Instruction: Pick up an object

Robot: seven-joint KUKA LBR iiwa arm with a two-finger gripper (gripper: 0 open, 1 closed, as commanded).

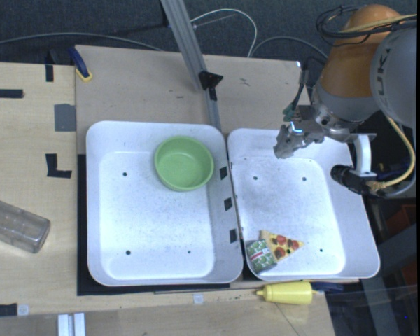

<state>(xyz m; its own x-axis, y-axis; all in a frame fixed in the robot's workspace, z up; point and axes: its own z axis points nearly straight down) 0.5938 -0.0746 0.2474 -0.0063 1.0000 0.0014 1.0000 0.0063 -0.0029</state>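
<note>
Two shallow white bins side by side on the bench, touching along their inner walls. In the left bin, a green bowl, upright with its mouth up, near the far right corner and apart from the walls. In the right bin, a toy pizza slice lying flat near the front left corner, its tip pointing right; touching its left end, a small green packet, pressed close to the bin's left wall. Reaching in from the right, the grey arm with its orange band, bent down toward the far side of the right bin. At its end, the gripper, poised over the far left part of that bin, well apart from the pizza slice and the packet, and across the dividing walls from the bowl; too dark and small to tell whether open or closed. Just outside the right bin's front rim, a yellow bottle lying on its side on the bench. Far to the left on the wood, a clear tumbler, also on its side
</note>
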